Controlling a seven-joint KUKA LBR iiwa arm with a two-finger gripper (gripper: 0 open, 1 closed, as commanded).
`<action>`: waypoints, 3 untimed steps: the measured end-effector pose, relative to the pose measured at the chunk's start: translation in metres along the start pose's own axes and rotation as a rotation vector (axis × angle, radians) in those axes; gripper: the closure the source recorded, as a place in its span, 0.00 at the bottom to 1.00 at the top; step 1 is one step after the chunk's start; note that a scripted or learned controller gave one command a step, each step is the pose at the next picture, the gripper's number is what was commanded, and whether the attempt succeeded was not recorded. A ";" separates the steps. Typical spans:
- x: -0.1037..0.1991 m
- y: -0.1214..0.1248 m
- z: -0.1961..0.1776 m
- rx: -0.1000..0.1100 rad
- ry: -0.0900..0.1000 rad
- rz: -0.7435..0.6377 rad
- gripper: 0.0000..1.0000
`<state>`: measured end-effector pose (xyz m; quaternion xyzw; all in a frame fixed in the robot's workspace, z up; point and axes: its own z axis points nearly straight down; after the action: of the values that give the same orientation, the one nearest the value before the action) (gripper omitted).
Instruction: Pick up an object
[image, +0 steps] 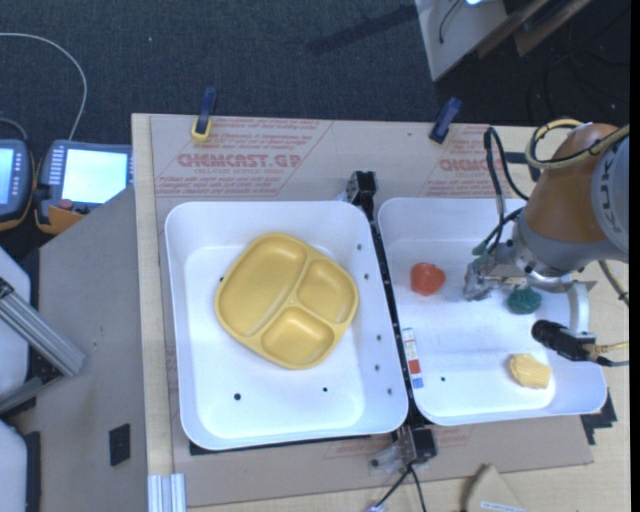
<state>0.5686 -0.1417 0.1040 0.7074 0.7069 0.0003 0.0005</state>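
Nearest me in the right bin (440, 405) I see a yellow lump (530, 371) close to the front wall. Further back, the gripper (483, 283) sits low over the bin floor between a red object (428, 279) and a green object (523, 299); I cannot tell how its fingers stand. The left bin (190, 300) holds a yellow divided plate (287, 300).

Grey rounded arm segment (612, 205) at right, smooth casing. Broad orange band (560, 195) wrapped just above wrist. Black cables (500, 160) looping along orange section, yellowish cable arcing on top. Wrist flange pale grey, metallic. Gripper (480, 285) silvery, boxy, small fittings. Black cylindrical module (560, 340) hanging off white bracket below wrist.
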 end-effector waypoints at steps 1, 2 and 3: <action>-0.002 0.001 -0.063 -0.003 -0.001 -0.001 1.00; -0.002 -0.006 -0.109 -0.003 -0.001 -0.002 1.00; -0.006 -0.002 -0.171 -0.005 -0.002 -0.002 1.00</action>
<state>0.5668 -0.1480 0.2751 0.7068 0.7074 0.0013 0.0028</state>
